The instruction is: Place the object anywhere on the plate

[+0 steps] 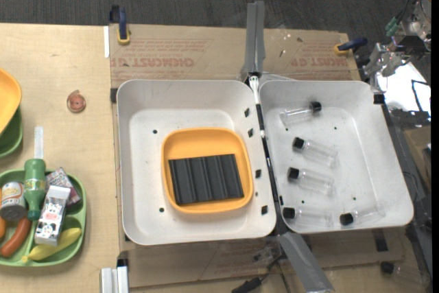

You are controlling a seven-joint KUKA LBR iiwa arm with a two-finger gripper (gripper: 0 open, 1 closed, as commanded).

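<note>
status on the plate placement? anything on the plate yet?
Done: nothing clearly placed. The orange plate in the left bin carries a dark ribbed block; whether that was placed there can't be told. In hand: nothing visibly being carried. Left: five clear vials with black caps lie loose in the right bin, so a pick and the placement appear outstanding.

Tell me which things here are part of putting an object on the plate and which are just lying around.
Part of the job:
- orange plate in the left bin, with a dark ridged block on it
- clear vials with black caps in the right bin

Just lying around:
- green tray of toy food on the wooden table
- blue clamps
- cardboard sheet
</note>
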